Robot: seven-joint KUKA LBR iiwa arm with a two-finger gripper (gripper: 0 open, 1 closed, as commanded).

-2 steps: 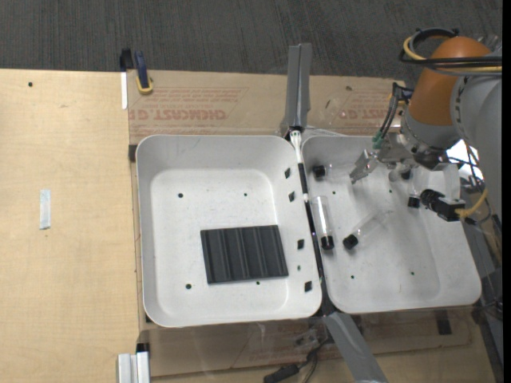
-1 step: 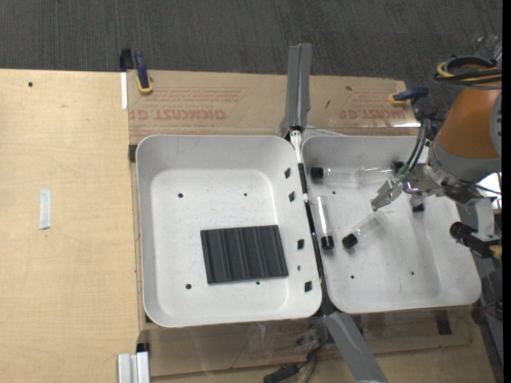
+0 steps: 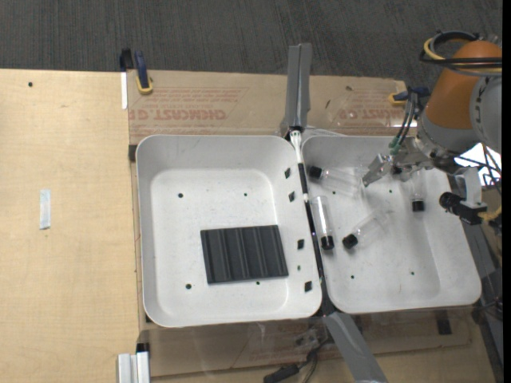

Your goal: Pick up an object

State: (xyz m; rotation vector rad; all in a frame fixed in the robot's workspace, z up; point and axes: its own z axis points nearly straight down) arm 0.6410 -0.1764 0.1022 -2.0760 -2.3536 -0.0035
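Observation:
Clear plastic tubes with black caps lie in the right bin. One tube is near the back left corner, a second tube runs along the left wall, and a third tube lies slanted near the middle. A small loose black cap sits to the right. A dark ribbed rectangular pad lies flat in the left bin. My gripper hangs over the back of the right bin, just right of the first tube, with nothing visibly in it.
The grey divider post stands between the bins at the back. Cables and the arm's orange band crowd the right bin's far right corner. A blue and yellow clamp sits on the cardboard behind the left bin.

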